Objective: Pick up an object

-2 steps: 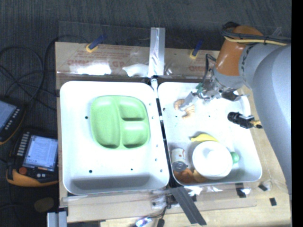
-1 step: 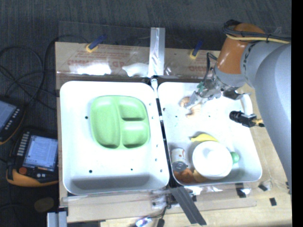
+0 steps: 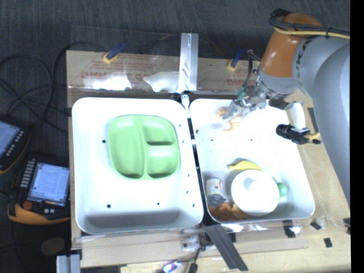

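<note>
The pincer (image 3: pixel 236 111) is low over the far corner of the right bin (image 3: pixel 296 169), beside a small orange-and-white scrap (image 3: pixel 227 120), but whether it is apart or together I cannot tell. Nothing looks lifted yet: the white bowl (image 3: pixel 254 191), yellow piece (image 3: pixel 244 165) and small can (image 3: pixel 214 186) sit clustered at that bin's near edge, well apart from it. The grab and lift seem yet to be done.
</note>
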Robot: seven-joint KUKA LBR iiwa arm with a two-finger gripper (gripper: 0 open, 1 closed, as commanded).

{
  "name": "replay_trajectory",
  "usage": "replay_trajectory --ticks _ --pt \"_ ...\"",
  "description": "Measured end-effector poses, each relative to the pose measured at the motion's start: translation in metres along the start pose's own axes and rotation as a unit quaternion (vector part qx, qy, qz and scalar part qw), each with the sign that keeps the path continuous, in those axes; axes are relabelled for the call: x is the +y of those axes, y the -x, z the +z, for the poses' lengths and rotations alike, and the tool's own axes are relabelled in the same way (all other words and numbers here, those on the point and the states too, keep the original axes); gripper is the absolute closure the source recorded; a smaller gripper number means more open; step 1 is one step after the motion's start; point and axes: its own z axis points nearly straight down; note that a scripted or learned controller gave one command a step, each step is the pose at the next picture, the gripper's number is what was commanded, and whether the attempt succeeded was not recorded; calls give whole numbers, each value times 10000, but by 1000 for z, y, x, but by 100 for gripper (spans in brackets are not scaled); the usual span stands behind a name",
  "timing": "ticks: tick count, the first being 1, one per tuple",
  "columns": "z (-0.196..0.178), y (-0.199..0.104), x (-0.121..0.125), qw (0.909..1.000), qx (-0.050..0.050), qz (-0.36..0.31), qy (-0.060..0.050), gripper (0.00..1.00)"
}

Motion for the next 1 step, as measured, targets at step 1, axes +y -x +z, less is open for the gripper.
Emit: replay_trajectory --ticks 1 --pt "-42 -76 -20 9948 5 1016 -12 100"
